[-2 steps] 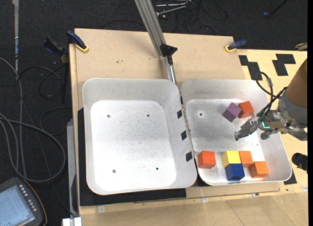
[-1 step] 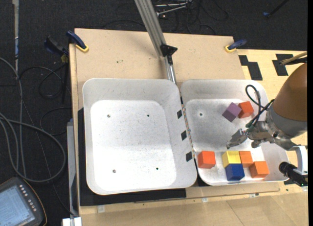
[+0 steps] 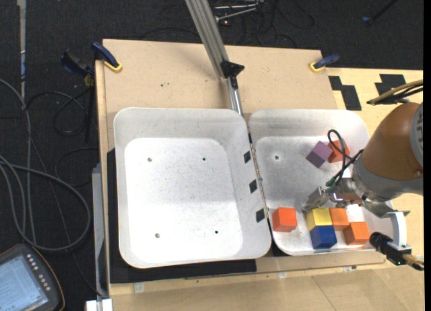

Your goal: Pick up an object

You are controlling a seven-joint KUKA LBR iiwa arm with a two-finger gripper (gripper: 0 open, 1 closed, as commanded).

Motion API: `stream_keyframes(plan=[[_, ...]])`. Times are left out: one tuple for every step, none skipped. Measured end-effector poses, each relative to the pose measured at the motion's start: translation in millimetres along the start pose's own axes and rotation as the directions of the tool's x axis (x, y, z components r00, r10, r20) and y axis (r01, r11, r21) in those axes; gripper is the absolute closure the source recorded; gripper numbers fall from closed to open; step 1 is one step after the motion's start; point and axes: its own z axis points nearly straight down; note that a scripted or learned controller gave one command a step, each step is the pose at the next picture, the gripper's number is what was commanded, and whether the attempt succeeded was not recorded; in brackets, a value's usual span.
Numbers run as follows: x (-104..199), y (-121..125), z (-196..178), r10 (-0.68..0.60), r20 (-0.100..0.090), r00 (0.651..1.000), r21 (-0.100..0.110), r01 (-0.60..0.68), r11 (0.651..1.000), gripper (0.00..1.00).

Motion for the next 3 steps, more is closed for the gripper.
stream_keyframes(plan=[[0.0, 1.3, -11.8, -0.002, 0.001, 1.0, -0.004, 0.002, 1.0, 1.0], [-9.1, 5.5, -59.7, -0.004, 0.004, 1.0, -0.006, 0.004, 1.0, 1.0], [-9.9, 7.8, -102.3, -0.004, 0.005, 1.0, -0.007, 0.004, 1.0, 1.0]])
